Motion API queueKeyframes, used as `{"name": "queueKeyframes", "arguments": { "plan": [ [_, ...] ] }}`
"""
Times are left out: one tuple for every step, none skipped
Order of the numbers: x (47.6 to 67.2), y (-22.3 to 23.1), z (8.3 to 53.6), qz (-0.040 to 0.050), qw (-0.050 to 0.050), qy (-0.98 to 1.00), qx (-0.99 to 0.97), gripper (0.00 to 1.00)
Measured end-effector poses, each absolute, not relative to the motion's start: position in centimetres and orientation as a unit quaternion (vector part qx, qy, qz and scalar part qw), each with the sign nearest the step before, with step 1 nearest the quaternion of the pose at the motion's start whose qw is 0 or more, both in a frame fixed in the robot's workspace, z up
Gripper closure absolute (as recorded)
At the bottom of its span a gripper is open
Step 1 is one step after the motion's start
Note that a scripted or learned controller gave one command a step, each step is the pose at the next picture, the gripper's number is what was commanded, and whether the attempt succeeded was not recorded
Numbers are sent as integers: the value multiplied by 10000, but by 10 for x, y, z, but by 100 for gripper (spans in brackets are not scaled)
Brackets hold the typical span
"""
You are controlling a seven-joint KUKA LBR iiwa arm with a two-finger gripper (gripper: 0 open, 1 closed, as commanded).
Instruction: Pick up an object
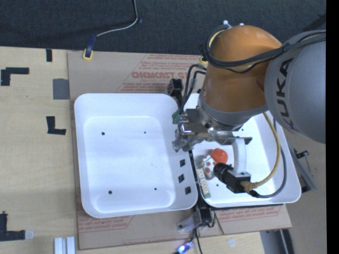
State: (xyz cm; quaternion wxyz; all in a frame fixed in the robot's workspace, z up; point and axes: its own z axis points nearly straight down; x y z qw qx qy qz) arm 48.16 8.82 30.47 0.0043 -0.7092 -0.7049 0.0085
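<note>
My gripper [183,137] hangs under the orange wrist band at the left edge of the right bin [288,193], close to the wall shared with the left bin. Just to its right, on the right bin's floor, lies a small red-orange object [219,155]. Beside that lies a small white item with green and red marks [204,169]. Nothing shows in the gripper. The arm's body hides most of the right bin's far half.
The left bin [80,107] stands on brown cardboard [153,73]. A black connector with a yellow cable [233,178] hangs from the arm over the right bin's front. A white cable [114,30] runs across the dark backdrop at the back.
</note>
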Motion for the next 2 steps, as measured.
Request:
{"name": "queueKeyframes", "arguments": {
  "plan": [
    [493,112,368,-17,-8,-7085,-7057,100],
    [483,136,373,5,5,-7085,-7057,100]
  ]
}}
